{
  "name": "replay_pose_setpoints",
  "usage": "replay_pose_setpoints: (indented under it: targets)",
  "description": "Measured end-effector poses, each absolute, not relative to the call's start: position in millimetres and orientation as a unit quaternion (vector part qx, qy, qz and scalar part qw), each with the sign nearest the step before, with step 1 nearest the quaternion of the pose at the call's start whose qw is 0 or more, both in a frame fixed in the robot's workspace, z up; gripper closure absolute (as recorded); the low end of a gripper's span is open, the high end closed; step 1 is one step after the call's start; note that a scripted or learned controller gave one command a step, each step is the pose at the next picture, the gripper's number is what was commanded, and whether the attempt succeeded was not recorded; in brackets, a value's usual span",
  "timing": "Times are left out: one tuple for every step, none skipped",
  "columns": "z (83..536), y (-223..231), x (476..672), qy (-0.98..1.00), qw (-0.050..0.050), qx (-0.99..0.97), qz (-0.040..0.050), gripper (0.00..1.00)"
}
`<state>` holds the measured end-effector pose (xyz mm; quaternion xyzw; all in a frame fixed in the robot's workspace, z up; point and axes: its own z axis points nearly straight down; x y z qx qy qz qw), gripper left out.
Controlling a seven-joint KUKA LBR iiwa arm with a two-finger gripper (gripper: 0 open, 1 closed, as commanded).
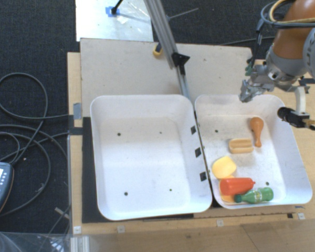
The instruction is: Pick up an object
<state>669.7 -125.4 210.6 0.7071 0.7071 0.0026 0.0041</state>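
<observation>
Drumstick: right bin, below gripper, apart from it
Gripper: above bin's far rim (finger state unclear)
Also in bin: bun, bottle, yellow piece, red piece

Even, diffuse light falls from above, bright enough to wash out the two white bins, whose floors show little texture. Shadows are soft and short, faint along the bin walls. The dark carpet stays murky. Detail is slightly soft and grainy throughout, with small objects blurred at their edges.
</observation>
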Motion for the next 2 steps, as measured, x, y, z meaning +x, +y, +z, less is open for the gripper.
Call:
replay_pose_setpoints:
  targets:
    - [265.1, -125.8, 671.5, 0.708, 0.004, 0.706, 0.0026, 1.00]
    - [253.1, -84.8, 651.3, 0.710, 0.000, 0.704, 0.0004, 1.00]
